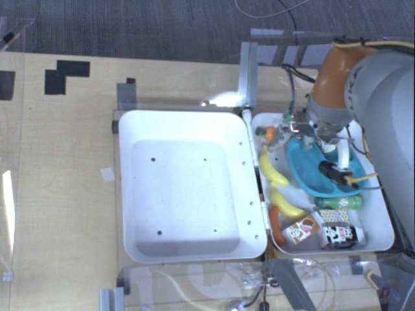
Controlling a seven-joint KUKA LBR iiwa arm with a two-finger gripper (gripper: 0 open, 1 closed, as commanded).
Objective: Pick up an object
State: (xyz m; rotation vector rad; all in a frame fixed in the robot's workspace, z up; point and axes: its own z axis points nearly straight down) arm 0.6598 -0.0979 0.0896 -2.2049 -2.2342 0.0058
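Plate [303,168], blue | in right bin [381,233], far half, just right of banana [271,168] | gripper [316,135] low over plate's far rim, contact unclear | open, clenched or grasping: cannot tell

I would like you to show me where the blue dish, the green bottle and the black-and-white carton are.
blue dish [302,168]: camera view, on its bare left half.
green bottle [338,203]: camera view, on the middle of its body.
black-and-white carton [339,236]: camera view, on its top face.
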